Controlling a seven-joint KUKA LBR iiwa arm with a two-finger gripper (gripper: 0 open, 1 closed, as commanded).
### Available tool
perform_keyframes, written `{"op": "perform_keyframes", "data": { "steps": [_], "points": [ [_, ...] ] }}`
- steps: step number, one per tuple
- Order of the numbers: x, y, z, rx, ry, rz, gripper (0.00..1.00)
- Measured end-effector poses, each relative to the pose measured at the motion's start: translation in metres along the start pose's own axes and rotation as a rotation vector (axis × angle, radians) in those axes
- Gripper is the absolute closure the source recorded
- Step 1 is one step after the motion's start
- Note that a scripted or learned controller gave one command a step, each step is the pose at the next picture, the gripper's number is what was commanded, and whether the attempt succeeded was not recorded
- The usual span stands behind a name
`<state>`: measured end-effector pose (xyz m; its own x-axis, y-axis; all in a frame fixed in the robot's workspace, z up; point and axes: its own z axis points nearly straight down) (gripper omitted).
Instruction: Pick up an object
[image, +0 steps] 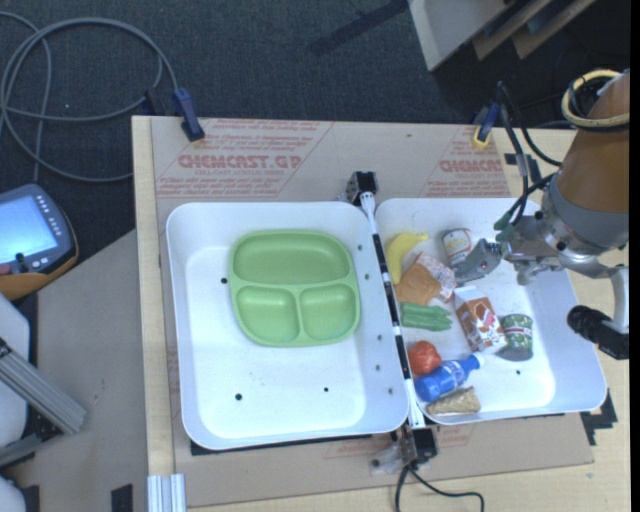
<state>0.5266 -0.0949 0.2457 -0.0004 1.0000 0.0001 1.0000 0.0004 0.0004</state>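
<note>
- The pincer (482, 258) is over the far part of the right bin (570, 385), and its grey metal fingers point to the left; if they are open or closed, I cannot tell, and I see no object between them.
- Behind the pincer the arm (598, 170) comes in from the right, low over the bin, with a grey wrist and a wide orange band above it; black cables run along it.
- Just left of the pincer stands a small round can (457, 243) with a pale label, near the far wall of the bin.
- A little nearer lies a brown crumpled packet (422, 283), and a yellow banana (401, 250), smooth and curved, is beside it at the left wall.
- A green pea pod (425, 318) lies near the packet, on its near side.
- A red and white packet (480, 323) and a small green-labelled tin (516, 336) lie in the middle of the bin, close together.
- At the near end are a round red tomato (424, 356), a blue plastic bottle (446, 378) lying down, and a tan piece of bread (455, 403).
- The left bin (200, 400) holds a light green plastic tray (295, 287) with three compartments.
- Both bins rest on the bench (150, 300), which is covered with brown printed cardboard.
</note>
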Motion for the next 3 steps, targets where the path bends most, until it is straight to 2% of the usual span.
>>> {"op": "perform_keyframes", "data": {
  "steps": [1, 2, 3],
  "points": [
    [-0.024, 0.016, 0.141, -0.001, -0.001, 0.001, 0.0],
    [-0.024, 0.016, 0.132, -0.003, -0.001, 0.002, 1.0],
    [0.073, 0.024, 0.042, 0.0, 0.001, -0.001, 1.0]
  ]
}}
